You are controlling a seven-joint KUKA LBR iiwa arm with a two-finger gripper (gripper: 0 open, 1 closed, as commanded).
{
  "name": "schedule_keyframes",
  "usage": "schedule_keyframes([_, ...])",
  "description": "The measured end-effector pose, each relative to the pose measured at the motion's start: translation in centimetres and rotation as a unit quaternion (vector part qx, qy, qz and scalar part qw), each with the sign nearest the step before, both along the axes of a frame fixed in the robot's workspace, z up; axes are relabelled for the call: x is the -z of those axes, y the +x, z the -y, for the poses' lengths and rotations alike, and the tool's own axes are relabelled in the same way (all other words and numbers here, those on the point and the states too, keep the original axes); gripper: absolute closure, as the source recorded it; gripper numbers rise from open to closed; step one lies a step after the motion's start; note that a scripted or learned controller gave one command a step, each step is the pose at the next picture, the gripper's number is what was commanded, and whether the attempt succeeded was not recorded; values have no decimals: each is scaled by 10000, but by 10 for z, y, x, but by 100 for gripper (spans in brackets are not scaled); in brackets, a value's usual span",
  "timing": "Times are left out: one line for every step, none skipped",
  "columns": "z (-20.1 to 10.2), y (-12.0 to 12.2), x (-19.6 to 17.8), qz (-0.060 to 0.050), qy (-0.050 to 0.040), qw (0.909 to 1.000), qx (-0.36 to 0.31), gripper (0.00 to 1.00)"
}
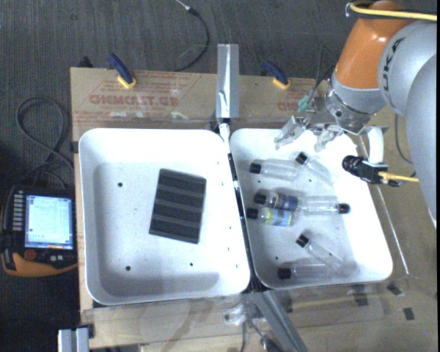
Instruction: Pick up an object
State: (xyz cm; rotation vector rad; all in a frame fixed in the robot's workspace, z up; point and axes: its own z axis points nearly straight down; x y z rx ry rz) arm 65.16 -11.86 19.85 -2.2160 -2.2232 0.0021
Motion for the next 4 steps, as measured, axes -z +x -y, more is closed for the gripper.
schedule_keyframes([61,-32,58,0,-8,9991,-428,0])
schedule_keyframes([95,12,108,8,58,9973,-737,0])
schedule_keyframes([97,14,98,61,-12,9972,-747,100])
schedule_keyframes([93,14,99,38,23,9971,-763,0])
